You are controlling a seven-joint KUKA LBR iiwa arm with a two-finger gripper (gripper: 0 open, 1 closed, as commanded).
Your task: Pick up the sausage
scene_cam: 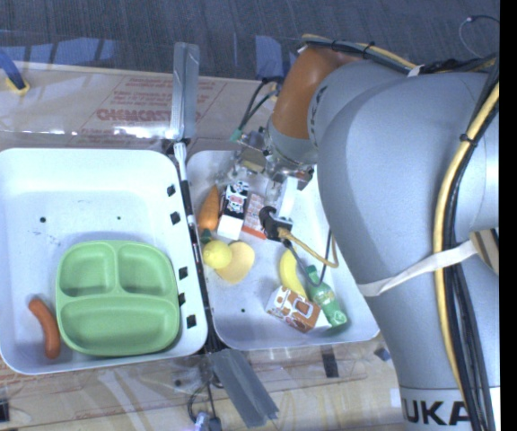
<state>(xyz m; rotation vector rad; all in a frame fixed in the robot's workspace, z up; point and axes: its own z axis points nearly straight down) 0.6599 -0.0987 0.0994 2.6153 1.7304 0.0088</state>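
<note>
The sausage [45, 327], reddish-brown and slightly curved, lies in the front left corner of the left bin [25, 196], just left of a green divided plate [117, 296]. My gripper [238, 197] hangs over the back of the right bin [240, 326], above a cluster of small items near the carrot [208, 212]. It is far from the sausage, across the wall between the two bins. The arm's grey body covers the right side of the right bin.
The right bin holds a lemon [217, 256], a pale yellow fruit [241, 260], a banana [292, 275], a green bottle [326, 302], an orange-and-white carton [293, 309] and a red-and-white packet [254, 215]. Bare white floor lies behind the plate.
</note>
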